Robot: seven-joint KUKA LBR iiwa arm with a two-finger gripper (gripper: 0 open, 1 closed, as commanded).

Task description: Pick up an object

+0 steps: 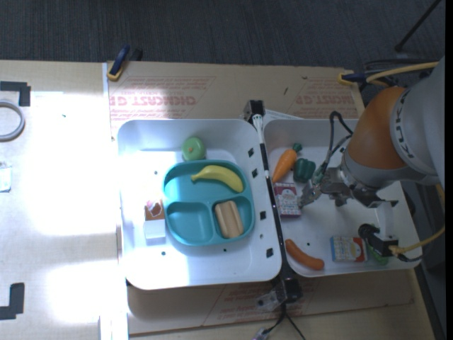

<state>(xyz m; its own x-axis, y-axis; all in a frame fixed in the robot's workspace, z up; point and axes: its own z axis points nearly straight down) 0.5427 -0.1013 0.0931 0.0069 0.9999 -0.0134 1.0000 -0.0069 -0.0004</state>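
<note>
On the bare bench at the far left, part of a tape ring (10,121) is seen. The left bin (134,211), shallow, white and smooth-walled, is occupied by a teal divided plate (185,222) of glossy plastic with rounded corners. A curved yellow banana (220,176) is laid across the plate's upper section, and a tan bread roll (228,218) is lodged in its lower right compartment. A round green apple (194,148) is set just above the plate, and a small boxy brown-and-white item (153,211) just to its left. In the right bin (407,222), a tapered orange carrot (284,164) is tilted beside a dark green pepper (304,168); a small pink printed carton (287,200) lies flat below them, a smooth orange sausage (305,256) near the front wall, and a small printed box (348,248) to its right. The grey arm (417,129), banded in orange, is bent down from the right over this bin. The gripper (309,194) is lowered just beside the carton's right edge, near the pepper; how far it is parted cannot be told, and nothing is visibly held.
</note>
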